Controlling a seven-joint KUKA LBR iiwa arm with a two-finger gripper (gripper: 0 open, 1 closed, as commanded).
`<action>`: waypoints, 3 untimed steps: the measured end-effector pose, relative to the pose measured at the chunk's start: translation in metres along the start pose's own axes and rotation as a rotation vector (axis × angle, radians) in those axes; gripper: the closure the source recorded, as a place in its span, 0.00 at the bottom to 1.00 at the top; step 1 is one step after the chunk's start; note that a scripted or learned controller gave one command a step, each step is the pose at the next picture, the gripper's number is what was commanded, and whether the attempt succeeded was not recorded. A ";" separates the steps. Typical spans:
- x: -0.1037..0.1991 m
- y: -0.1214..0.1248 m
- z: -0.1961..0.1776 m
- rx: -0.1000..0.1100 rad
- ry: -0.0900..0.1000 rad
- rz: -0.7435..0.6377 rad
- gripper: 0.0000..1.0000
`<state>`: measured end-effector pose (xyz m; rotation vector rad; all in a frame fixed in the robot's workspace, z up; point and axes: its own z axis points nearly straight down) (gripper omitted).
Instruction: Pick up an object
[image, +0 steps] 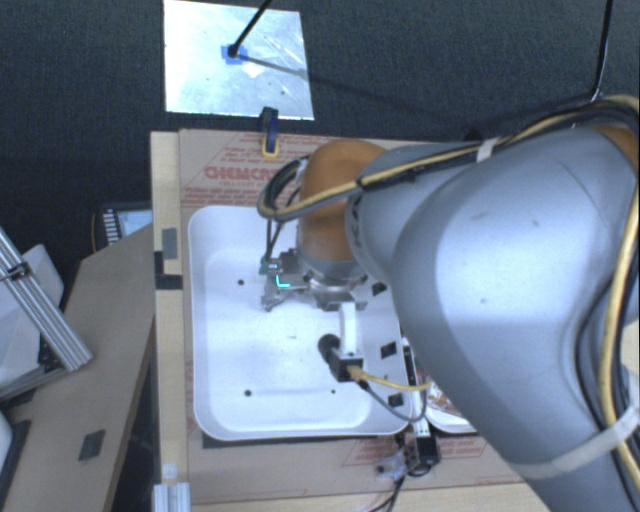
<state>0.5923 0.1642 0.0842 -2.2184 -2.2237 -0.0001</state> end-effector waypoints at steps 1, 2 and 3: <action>0.069 0.063 -0.002 -0.009 0.004 -0.007 0.00; 0.047 -0.004 0.001 0.005 -0.001 0.003 0.00; 0.048 0.000 -0.011 -0.003 0.001 0.004 1.00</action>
